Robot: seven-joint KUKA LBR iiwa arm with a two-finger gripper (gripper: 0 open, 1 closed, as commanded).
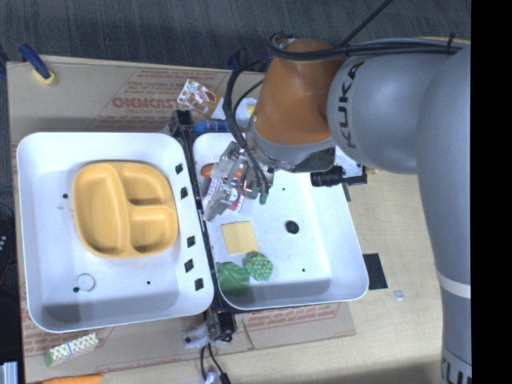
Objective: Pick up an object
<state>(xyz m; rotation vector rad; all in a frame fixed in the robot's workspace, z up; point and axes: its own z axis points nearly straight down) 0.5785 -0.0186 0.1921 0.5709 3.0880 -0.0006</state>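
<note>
Gripper (226,189): finger state indiscernible. Just below it, flat square yellow slice (238,237), edges slightly askew; beyond, knobbly green broccoli (259,266).

yellow divided tray (124,208) in left bin (40,294) | blue clip (36,62) on cardboard (96,82) (far-left corner)

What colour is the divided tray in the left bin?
Yellow-orange; the divided tray shows plainly in the camera view.

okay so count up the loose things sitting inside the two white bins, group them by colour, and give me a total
Yellow: 2, the divided tray in the left bin and the flat square in the right bin.
Green: 2, the bumpy piece and the smooth piece.
Total: 4. Anything under the gripper is not counted.
</note>
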